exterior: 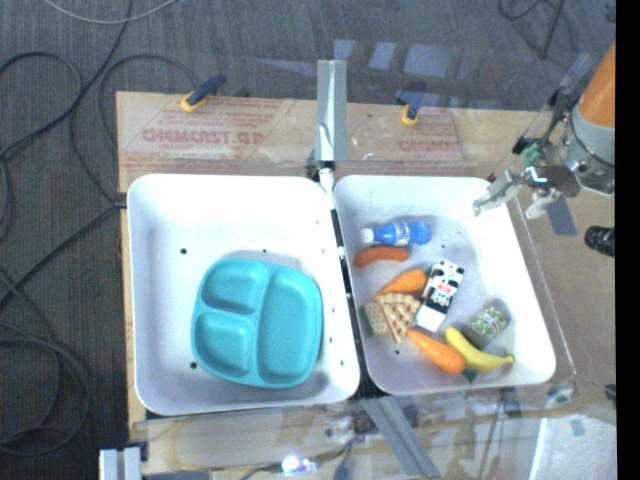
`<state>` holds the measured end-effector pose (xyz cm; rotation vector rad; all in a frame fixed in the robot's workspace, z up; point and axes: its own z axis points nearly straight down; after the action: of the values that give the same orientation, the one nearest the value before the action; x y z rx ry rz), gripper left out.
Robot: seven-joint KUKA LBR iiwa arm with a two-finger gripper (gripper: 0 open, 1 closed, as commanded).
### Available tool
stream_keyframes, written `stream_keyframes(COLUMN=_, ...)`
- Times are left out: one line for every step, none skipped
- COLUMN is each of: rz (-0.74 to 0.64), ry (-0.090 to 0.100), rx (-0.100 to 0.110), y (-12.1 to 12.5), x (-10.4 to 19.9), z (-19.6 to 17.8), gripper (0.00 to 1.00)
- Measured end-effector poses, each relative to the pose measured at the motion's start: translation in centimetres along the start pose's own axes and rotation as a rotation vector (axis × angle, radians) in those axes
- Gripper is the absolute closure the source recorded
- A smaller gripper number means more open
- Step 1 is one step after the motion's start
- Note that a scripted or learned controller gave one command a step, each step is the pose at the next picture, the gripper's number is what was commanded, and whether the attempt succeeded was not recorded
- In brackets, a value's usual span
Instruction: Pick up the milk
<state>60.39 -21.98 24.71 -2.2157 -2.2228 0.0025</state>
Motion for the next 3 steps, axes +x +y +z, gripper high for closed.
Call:
stream_keyframes(rz=-0.05, ry=0.001, rx=-0.001, y=-2.6, x=1.7, z=15.3, gripper=0.0)
stream_keyframes(rz=0.0, ry=-0.007, rx=-0.018, y=-7.0, x=2.2, z=15.7, gripper=0.0)
stream_keyframes(rz=0.166, ry=-0.005, rx=-0.021, y=-11.2, x=11.1, z=15.7, gripper=0.0)
